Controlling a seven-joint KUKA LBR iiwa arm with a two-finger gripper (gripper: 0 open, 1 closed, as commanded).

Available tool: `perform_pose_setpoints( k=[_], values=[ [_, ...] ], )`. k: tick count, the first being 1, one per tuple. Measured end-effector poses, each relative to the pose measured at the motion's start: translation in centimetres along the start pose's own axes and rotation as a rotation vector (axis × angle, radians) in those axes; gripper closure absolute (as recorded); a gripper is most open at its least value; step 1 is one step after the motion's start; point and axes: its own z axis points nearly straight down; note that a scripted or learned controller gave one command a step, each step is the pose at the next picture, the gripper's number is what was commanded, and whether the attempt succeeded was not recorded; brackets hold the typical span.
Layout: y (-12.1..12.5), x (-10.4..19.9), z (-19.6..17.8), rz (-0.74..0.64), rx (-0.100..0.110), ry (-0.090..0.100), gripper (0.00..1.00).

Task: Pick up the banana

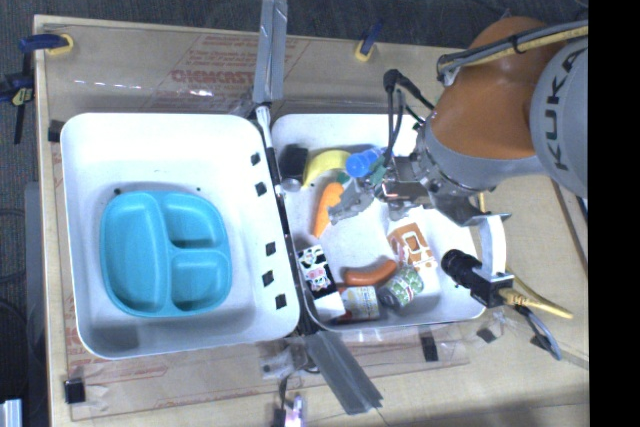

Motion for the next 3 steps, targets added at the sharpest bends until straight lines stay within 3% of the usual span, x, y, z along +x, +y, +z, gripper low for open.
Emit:
perform_pose_setpoints(
  k=[1,2,3],
  values=[
    [8.1,-0.1,-0.3,0.043,0.000,-0.002,0.00],
    [14.4,-0.1,7.5,-0.067,0.000,-0.002,0.00],
    [15.7,-3.5,18.7,-0.148,-0.001,-0.002,0.00]
  ],
)
